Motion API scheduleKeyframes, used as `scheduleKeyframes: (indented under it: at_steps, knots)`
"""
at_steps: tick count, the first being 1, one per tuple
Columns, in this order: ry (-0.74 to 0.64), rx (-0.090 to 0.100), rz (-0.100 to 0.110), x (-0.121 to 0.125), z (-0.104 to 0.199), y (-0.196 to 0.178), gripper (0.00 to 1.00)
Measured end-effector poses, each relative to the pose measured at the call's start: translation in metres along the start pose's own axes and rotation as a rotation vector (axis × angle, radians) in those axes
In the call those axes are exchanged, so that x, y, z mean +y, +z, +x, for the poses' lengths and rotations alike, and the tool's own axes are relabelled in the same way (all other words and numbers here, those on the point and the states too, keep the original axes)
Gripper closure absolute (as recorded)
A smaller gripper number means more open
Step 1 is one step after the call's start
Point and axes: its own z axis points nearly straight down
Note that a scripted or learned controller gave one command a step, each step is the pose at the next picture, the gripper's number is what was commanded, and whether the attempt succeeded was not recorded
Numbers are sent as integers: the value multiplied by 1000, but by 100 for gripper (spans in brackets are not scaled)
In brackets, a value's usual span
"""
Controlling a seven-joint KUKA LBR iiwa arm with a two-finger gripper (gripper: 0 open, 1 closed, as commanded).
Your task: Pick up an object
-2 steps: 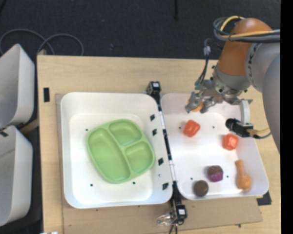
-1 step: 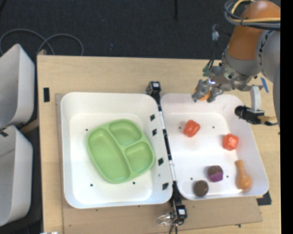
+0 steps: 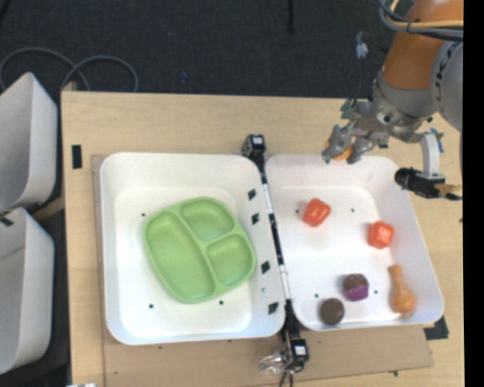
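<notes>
Orange object (image 3: 315,212) in right bin (image 3: 419,232); arm (image 3: 415,47) above far rim, jaws' state unclear.

A green three-compartment plate (image 3: 198,249) lies in the left white bin (image 3: 113,297) on the wooden bench (image 3: 177,119).

Green plate (image 3: 198,249); 2 white bins (image 3: 113,313); purple piece (image 3: 356,287); brown ball (image 3: 331,311).

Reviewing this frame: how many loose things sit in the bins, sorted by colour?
Green: 1, the divided plate in the left bin
Red-orange: 2, one block and another in the right bin
Purple: 1, a small lump
Brown: 1, a round piece
Orange-tan: 1, a long piece
Total: 6
</notes>
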Motion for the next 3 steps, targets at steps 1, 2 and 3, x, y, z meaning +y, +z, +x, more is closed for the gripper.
scheduleKeyframes:
  at_steps: [1, 2, 3]
  knots:
    - [3, 0, 0, 10, 44, -1, 100]
    - [0, 1, -1, 15, 106, -3, 100]
    - [2, 1, 0, 25, 155, -6, 100]
